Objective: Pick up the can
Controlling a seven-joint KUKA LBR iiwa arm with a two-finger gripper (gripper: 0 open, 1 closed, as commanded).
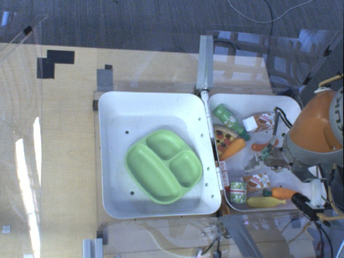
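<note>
On the wooden counter sit two shallow white bins side by side. The left bin holds a green divided plate with three sections, lying near its middle. The right bin holds a clutter of toy food. The can, small with a green and red label, stands in the near left corner of the right bin, just beside the wall that divides the bins. Just right of it lies a red and white packet, and along the near edge a yellow banana with an orange carrot beside it. Farther back, a green bottle lies tilted near the left wall, with a pizza slice and another carrot below it. The arm, grey with an orange band, reaches in from the right, and its jaws hang over the middle of the right bin, well apart from the can; how far they are open cannot be told, and nothing can be made out between them.
</note>
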